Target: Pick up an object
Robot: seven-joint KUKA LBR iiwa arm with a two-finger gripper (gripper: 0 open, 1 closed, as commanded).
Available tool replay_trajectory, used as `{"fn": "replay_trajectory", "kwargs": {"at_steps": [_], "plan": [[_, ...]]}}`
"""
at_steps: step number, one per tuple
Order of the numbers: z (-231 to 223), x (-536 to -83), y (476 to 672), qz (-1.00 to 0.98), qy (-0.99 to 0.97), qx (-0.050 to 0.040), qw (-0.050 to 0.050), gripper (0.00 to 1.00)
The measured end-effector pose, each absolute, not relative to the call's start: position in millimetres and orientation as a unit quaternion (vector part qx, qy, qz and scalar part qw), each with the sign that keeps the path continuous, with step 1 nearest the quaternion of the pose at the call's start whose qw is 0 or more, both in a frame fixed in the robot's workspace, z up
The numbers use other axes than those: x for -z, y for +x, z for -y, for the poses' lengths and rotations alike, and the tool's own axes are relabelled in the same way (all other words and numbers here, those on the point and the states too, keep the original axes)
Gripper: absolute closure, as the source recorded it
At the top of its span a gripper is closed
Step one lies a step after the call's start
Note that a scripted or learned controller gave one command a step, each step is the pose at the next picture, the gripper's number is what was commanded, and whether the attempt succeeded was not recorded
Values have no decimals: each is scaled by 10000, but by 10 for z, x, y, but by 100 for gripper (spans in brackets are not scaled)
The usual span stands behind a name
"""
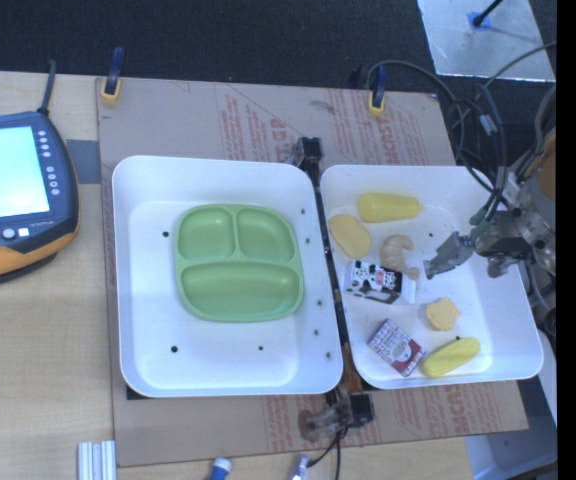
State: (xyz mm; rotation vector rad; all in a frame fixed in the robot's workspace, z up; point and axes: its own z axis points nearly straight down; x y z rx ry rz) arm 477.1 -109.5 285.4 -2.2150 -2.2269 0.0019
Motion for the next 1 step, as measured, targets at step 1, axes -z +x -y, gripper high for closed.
{"fn": "replay_trajectory", "kwargs": {"at_steps": [1], "plan": [[1359, -1975, 5180, 7090, -7052, -22, 11, 0]]}}
